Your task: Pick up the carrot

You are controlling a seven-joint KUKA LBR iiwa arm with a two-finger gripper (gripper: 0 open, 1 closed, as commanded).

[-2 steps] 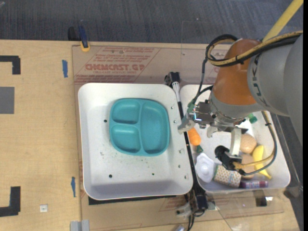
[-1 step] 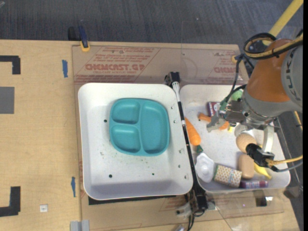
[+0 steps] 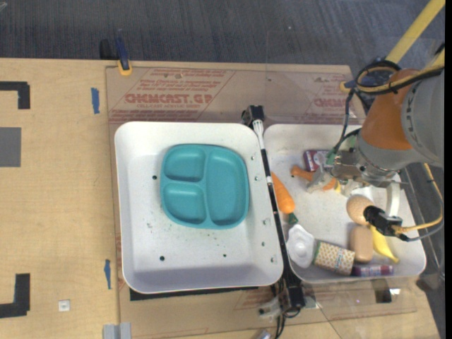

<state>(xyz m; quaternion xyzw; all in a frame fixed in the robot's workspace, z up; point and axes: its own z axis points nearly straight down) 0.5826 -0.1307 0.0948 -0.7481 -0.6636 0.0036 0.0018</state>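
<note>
The left white plastic bin (image 3: 134, 210) carries a teal three-compartment plate (image 3: 205, 186), with bare floor around it. The smooth, tapered orange carrot (image 3: 282, 195) lies in the right white bin (image 3: 417, 260), tight against its left wall, narrow end pointing toward the far side; open floor lies just to its right. Nearer the front sit a white cup (image 3: 299, 244), a patterned paper roll (image 3: 334, 257), a beige egg-shaped piece (image 3: 358, 206) and a yellow banana (image 3: 382, 244). The gripper (image 3: 337, 171) hangs over small orange scraps (image 3: 321, 183), apart from the carrot; its state cannot be told.
</note>
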